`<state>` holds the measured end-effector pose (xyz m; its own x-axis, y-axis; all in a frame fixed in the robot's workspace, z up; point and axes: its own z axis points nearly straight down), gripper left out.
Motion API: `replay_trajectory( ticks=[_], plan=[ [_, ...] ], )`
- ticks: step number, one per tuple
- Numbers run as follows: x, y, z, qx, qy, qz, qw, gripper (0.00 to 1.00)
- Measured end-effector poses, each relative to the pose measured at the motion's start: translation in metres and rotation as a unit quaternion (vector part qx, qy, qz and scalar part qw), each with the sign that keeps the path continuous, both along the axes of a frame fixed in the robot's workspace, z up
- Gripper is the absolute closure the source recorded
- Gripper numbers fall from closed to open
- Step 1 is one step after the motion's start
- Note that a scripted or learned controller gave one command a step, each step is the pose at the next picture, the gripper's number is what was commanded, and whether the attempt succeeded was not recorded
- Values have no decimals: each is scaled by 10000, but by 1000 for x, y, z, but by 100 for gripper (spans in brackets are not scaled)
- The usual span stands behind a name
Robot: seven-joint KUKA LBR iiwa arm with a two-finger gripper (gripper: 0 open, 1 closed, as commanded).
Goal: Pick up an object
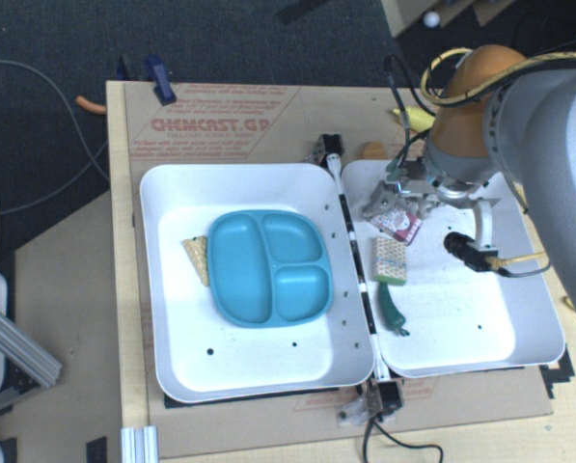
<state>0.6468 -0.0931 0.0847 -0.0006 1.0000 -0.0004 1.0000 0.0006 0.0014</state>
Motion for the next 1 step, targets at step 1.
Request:
replay_trajectory(
  ticks=[1],
  plan=[
    [1,0,10,0,-14,2,10000,100]
  ],
)
